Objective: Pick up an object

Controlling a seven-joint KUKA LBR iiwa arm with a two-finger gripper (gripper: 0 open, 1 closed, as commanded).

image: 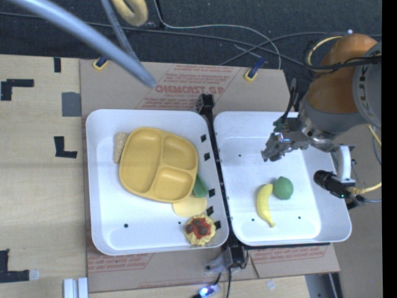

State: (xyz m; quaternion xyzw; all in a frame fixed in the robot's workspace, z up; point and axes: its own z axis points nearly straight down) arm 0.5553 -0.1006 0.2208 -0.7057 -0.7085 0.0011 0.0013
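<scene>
In the right bin [248, 228] lie a yellow banana [265, 205] and, touching its upper right end, a green round fruit [283, 187]. My gripper [273, 152] hangs over the upper middle of that bin, above and slightly left of the two fruits, with nothing seen between its fingers. The grey arm with its orange band [344, 67] reaches in from the right.
The left bin [102, 185] holds a yellow divided plate [158, 164], a tan item at its left edge [119, 146], a green piece [200, 187], a pale yellow slice [186, 206] and a small tart with red filling [200, 229]. Cables run across the cardboard behind.
</scene>
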